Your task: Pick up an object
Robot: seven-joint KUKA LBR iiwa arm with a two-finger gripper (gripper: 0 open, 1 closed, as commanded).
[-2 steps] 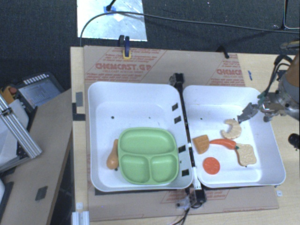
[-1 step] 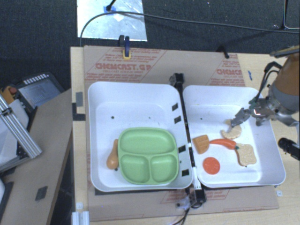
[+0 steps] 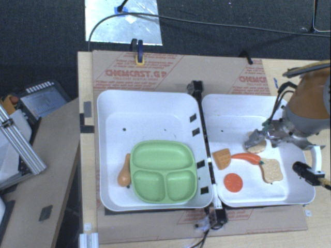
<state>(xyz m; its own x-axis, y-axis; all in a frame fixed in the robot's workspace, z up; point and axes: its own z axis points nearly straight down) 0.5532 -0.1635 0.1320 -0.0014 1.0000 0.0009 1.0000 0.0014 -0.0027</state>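
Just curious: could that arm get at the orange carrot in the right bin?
Probably yes. The carrot lies uncovered, just below the gripper, though an orange wedge and bread crowd its ends.

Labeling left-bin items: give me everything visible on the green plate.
The green plate is a pale green divided tray, plastic by its look, with rounded corners and three compartments: one wide one at the far side, two smaller ones nearer the camera. It lies flat, right side up, in the near part of the left bin. A tan pear-shaped piece lies against its left rim.
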